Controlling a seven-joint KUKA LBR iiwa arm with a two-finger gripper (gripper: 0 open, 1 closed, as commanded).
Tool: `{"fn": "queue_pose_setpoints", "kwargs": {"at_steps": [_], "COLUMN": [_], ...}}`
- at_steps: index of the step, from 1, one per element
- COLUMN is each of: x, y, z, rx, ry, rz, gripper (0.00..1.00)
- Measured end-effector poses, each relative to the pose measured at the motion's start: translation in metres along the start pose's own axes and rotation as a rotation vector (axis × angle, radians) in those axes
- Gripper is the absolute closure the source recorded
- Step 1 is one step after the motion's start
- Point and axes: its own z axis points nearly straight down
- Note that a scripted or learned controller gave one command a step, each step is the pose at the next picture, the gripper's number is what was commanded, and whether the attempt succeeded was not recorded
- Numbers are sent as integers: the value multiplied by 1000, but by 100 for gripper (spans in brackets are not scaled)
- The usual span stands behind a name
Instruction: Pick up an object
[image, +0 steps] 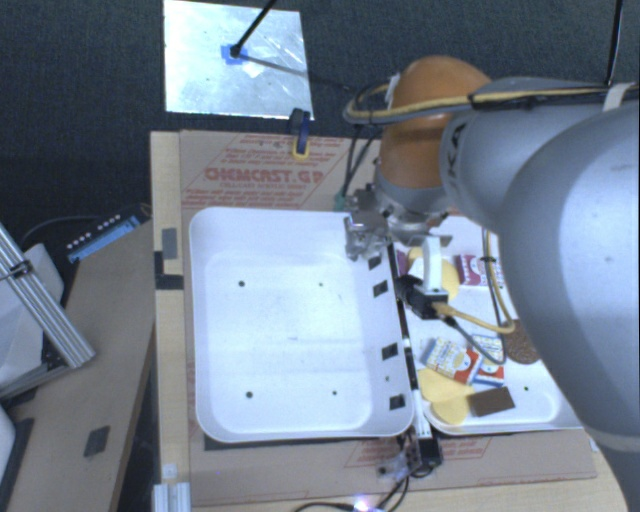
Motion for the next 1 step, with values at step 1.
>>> {"fn": "queue_pose_setpoints", "kwargs": {"at_steps": [1], "x": [87], "y": [41], "z": [22], "rx": [-6], "ry": [4], "rz": [-15], "gripper": [100]}}
